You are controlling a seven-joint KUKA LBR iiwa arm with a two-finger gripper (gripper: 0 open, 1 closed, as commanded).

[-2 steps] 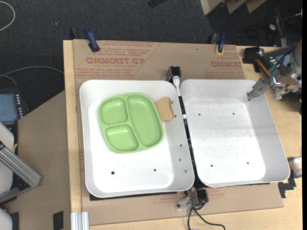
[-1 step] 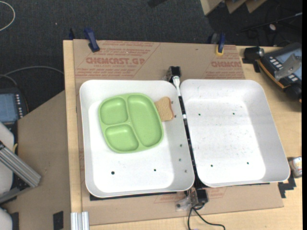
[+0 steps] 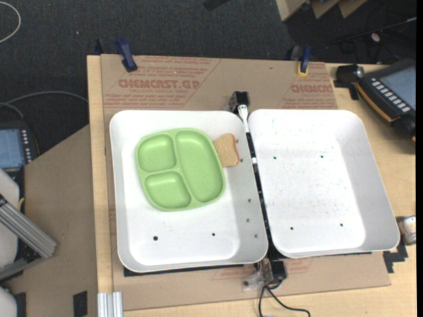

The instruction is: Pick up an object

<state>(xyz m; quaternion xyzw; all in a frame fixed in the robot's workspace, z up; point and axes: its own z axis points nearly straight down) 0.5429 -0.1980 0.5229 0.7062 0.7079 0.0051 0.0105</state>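
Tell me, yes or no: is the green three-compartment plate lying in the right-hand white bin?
No. The green three-compartment plate lies in the left white bin, with a tan cracker-like piece at its right edge.

We see a light green three-part plate [image 3: 179, 170] in the white left bin [image 3: 132, 230], a tan speckled piece [image 3: 227, 150] at the plate's right edge, a white dark-flecked right bin [image 3: 370, 177], a brown red-lettered table [image 3: 198, 78], blue clamps [image 3: 125, 55].
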